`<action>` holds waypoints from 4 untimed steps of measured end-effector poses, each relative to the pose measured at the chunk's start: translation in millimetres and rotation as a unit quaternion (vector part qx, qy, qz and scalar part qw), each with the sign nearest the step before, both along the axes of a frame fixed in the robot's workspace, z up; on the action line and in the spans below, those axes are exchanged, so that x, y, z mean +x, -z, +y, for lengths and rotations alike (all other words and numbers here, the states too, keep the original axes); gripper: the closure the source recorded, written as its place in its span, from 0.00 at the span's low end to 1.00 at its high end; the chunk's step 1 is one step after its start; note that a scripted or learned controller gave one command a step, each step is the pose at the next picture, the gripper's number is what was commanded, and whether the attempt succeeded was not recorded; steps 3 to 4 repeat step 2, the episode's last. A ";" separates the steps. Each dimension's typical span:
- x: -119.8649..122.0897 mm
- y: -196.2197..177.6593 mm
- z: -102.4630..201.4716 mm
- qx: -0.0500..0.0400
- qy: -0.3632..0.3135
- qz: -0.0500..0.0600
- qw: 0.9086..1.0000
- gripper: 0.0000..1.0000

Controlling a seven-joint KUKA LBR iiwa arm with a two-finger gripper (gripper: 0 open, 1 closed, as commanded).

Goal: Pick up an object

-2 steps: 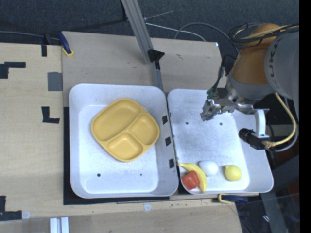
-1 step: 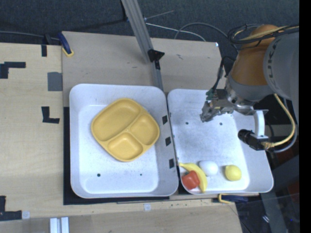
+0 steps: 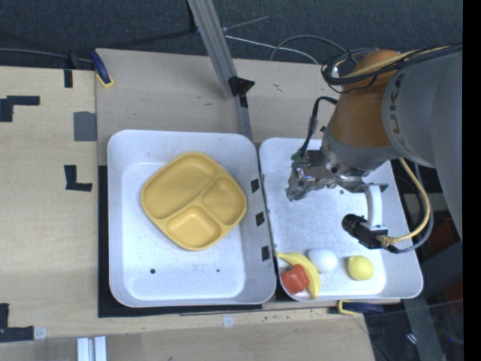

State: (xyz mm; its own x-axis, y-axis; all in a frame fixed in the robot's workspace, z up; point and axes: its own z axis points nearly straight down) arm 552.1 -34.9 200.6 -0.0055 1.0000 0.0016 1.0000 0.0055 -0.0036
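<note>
- Judging the progress first, we put the task at its start: nothing sits in the claw [image 3: 297,189], and every candidate object lies on a bin floor.
- We see the claw hanging over the far-left part of the right bin [image 3: 398,277], above bare white floor.
- We cannot tell whether the claw is open or closed; it is small and dark against the wrist.
- We find four small things bunched along the near edge of the right bin: a red fruit [image 3: 295,278], a banana [image 3: 304,268] curving around it and touching it, a white ball [image 3: 324,259] just right of the banana, and a yellow lemon [image 3: 361,268] a little further right.
- We note that all four lie nearer to us than the claw, well apart from it, with the red fruit and banana almost straight below it in the view.
- We also see a yellow divided plate [image 3: 195,200] in the left bin [image 3: 120,224], left of the claw across the bin walls.
- We judge the reach, the descent and the lift are all left to do.
</note>
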 end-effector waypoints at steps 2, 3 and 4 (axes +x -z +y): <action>-17.3 -12.4 103.2 0.000 -0.001 0.000 1.000 1.00; -17.3 -12.4 103.2 0.000 -0.001 0.000 1.000 1.00; -17.3 -12.4 103.2 0.000 -0.001 0.000 1.000 1.00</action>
